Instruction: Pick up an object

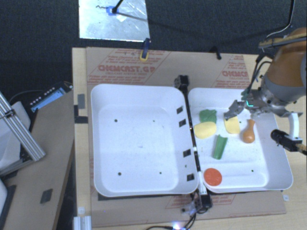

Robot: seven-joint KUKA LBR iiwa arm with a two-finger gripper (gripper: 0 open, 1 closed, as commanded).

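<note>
Yellow block (232,125), small and smooth, lies in the right bin (276,176) under my claw (236,111). Beside it lie a glossy lemon (205,130) and a green stick (219,146). I cannot tell my claw's opening.

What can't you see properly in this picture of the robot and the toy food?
- The gripper: too small and blurry in the camera view to tell how its fingers stand, or whether it touches the small yellow piece.
- The arm: cut off by the right edge.
- The orange pear-shaped toy: too blurred to name surely.
</note>
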